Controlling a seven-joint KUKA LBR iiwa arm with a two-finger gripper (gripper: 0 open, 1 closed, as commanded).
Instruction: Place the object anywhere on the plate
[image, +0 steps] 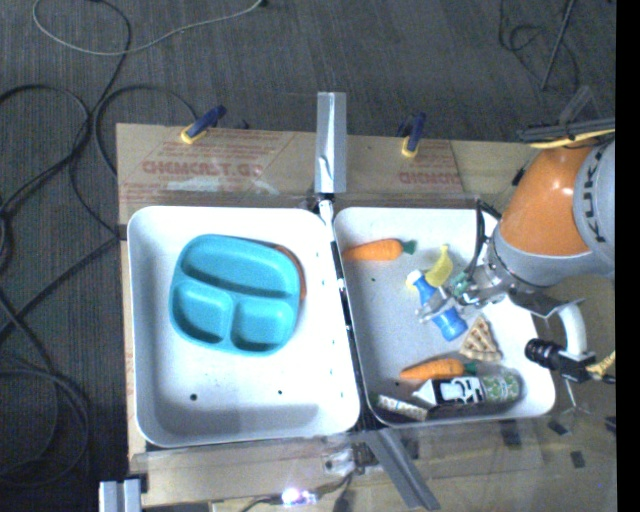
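Hovering low in the right bin (365, 300), the gripper (462, 292) sits beside a blue bottle (440, 305); whether it is clenched, I cannot tell. The blue divided plate (238, 292) in the left bin (150, 330) bears nothing: transfer remains.

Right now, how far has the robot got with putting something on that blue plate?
Nothing looks done: the blue plate in the left bin carries no object. In hand: the claw is down in the right bin by the blue bottle; a grip can't be confirmed. Left: lifting it, crossing over, and setting it on the plate.
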